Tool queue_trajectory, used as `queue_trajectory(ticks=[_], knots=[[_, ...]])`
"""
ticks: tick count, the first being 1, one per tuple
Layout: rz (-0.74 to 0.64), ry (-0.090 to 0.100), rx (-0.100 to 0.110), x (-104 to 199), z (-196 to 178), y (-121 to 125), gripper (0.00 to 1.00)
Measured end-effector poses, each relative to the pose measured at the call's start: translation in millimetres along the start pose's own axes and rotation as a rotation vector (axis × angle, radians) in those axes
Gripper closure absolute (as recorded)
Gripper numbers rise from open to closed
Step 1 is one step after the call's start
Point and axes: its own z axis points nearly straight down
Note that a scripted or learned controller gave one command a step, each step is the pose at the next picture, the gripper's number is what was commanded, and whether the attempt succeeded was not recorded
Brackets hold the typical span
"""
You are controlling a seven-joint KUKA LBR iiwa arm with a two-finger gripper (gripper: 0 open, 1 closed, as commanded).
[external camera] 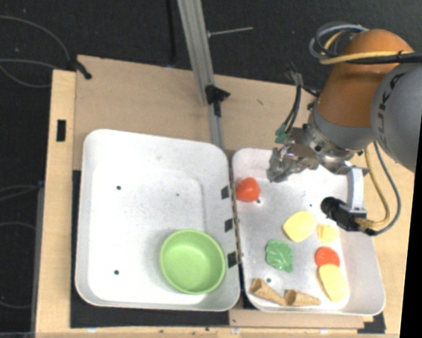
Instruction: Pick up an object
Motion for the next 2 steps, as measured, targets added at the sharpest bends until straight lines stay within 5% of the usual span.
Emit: queue_trajectory(ticks=[2], knots=[[-0.003, 0.003, 0.000, 102, 0, -32, 1.00]])
